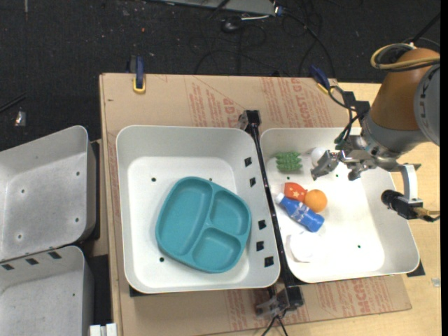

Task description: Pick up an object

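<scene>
Arm: grey robot arm with an orange band, entering from the right, cut off by the frame edge.
Gripper [338, 164]: over the upper part of the right shallow white bin [399, 257]; its two dark fingers [323, 166] are spread apart with nothing between them.
Right bin contents: small round orange ball [316, 200] touching a blue plastic bottle with a white cap [302, 213]; a red object [294, 190] just beside the bottle, shape hard to make out; a green ridged object [288, 162] near the upper left corner; a white rounded object [302, 248], barely distinct from the bin floor.
Left white bin [133, 187]: holds a teal three-compartment plastic tray [203, 224].
Counter [203, 100]: brown cardboard-covered surface under both bins.
</scene>
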Robot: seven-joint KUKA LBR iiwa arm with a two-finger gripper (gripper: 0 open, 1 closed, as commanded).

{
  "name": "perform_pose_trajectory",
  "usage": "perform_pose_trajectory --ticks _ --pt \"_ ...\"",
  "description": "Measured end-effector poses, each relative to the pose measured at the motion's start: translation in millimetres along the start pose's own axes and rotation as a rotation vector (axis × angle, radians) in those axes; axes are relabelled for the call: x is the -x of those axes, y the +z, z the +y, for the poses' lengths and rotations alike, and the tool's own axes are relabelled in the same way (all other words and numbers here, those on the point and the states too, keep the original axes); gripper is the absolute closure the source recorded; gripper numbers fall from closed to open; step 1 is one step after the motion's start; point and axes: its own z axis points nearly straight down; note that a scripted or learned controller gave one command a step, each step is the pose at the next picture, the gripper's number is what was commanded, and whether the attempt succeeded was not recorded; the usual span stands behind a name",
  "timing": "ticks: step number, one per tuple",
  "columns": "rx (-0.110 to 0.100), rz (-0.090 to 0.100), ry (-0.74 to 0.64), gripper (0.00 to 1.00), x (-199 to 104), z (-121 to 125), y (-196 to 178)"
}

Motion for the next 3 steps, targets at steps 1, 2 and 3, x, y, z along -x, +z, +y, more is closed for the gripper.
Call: perform_pose_trajectory --ticks 1,2,3 --pt "0.002 0.0 0.0 0.0 -4 -1 44" --pt "0.004 -0.001 0.0 0.0 -5 -1 64" --pt "0.007 -0.001 0.0 1.0 -5 0 52"
